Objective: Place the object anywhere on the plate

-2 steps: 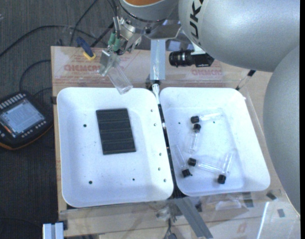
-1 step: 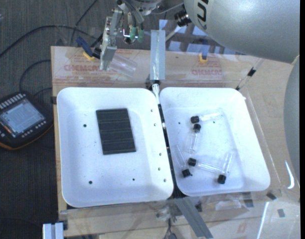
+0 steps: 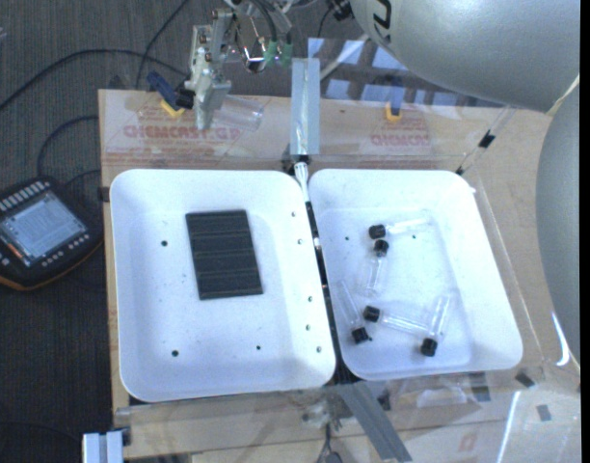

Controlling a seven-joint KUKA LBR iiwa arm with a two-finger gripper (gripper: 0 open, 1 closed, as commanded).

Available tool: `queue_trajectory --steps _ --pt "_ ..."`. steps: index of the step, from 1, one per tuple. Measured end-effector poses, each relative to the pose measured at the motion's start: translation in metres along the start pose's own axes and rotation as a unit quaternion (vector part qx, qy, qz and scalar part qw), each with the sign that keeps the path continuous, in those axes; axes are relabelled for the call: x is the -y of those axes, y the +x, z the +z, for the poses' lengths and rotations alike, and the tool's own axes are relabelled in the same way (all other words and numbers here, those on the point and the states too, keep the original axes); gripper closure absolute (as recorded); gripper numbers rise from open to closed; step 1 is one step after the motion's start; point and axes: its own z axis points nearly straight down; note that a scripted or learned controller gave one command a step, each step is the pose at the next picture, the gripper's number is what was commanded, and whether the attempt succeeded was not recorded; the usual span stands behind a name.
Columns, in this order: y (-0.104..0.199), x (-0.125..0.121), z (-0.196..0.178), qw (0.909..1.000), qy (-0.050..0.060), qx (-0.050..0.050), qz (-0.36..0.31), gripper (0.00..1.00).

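Clear vials (image 3: 401, 321) with black caps lie scattered in the right bin (image 3: 488, 258), awaiting pickup; the dark plate (image 3: 224, 254) sits in the left bin (image 3: 141, 287). Beyond the far rim, the gripper (image 3: 206, 90) holds a clear vial (image 3: 239, 114) between its fingers

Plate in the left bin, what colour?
Black, with ribbed lines across it: the plate, clearest in the camera view.

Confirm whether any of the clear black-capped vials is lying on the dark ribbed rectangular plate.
No. The dark ribbed rectangular plate in the left white bin carries nothing, while the clear black-capped vials lie in the right white bin.
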Motion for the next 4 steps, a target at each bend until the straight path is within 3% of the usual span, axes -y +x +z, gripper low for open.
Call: queue_trajectory --steps 1,2,3,4 --pt "-0.016 0.002 0.0 0.9682 -0.001 0.001 -0.25 1.0" --pt "-0.015 0.005 -0.001 0.922 -0.001 0.001 -0.387 1.0" --pt "0.055 -0.003 0.0 0.8073 -0.003 0.0 -0.59 1.0" --pt "0.075 -0.007 0.0 0.7422 -0.003 0.0 -0.67 1.0"
